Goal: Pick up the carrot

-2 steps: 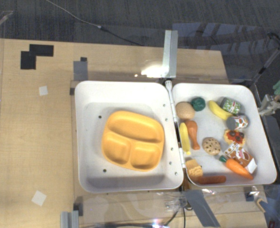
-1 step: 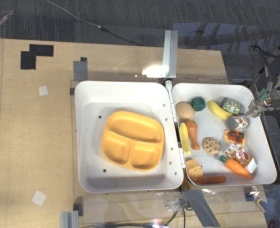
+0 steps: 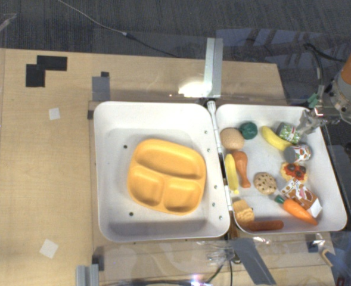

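Carrot (image 3: 298,210) lay in the near right corner of the right bin (image 3: 336,180), orange body pointing right, green stub at its left end, touching a small carton (image 3: 299,192) just beyond it. Gripper (image 3: 307,121) hung over the bin's far right corner beside a banana (image 3: 274,138), well apart from the carrot; finger state could not be told. Left bin (image 3: 103,159) held a yellow divided tray (image 3: 165,176).

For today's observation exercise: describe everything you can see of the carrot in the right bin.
The carrot is a small orange toy, plastic-looking, with a dark green stub at its left end and tapering toward the lower right. It lies flat and slanted near the front right corner of the right bin, against a small red-and-white packet just above it.
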Robot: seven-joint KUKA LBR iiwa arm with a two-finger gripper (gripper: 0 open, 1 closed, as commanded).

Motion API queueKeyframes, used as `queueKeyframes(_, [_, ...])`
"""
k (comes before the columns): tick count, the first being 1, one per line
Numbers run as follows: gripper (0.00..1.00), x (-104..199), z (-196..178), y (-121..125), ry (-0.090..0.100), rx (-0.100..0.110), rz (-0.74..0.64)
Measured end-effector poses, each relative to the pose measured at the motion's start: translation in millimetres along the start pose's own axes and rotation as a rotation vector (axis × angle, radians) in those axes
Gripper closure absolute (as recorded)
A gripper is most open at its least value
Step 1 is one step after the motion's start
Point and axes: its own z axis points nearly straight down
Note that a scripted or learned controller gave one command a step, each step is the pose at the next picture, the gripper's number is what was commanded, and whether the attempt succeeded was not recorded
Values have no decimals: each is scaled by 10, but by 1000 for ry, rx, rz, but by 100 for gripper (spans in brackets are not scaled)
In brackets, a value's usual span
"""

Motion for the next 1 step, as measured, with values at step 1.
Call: queueKeyframes(1, [100, -22, -76, 500, -1, -4, 217])
